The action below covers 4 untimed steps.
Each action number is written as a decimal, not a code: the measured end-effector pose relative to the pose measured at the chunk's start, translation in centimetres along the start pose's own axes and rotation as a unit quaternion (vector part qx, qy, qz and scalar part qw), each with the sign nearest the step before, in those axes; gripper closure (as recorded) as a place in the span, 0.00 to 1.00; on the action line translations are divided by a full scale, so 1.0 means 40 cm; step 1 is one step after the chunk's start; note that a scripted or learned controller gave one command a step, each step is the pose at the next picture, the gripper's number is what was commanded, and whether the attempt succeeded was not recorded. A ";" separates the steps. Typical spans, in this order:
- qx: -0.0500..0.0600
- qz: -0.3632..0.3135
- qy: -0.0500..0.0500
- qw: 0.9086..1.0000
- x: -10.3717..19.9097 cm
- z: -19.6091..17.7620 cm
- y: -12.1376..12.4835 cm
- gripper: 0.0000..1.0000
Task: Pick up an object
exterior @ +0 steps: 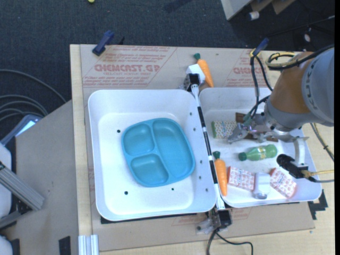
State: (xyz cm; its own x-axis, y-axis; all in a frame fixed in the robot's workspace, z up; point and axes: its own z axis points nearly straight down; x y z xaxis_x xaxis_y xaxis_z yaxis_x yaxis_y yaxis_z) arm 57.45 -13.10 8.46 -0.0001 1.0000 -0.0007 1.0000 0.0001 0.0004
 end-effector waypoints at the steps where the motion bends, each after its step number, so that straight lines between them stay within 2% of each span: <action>1: 0.001 0.000 0.001 1.000 -0.036 -0.001 0.177 0.00; 2: 0.001 -0.001 0.001 1.000 0.046 -0.001 0.190 0.00; 3: 0.001 0.000 0.000 1.000 -0.040 -0.001 0.152 0.00; 4: 0.001 -0.001 0.001 1.000 0.068 -0.001 0.163 0.00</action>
State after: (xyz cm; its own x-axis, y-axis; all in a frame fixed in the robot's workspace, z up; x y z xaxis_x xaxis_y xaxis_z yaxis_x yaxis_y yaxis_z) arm 63.96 -10.40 8.49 -0.0017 1.0000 0.0015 1.0000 0.0017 -0.0023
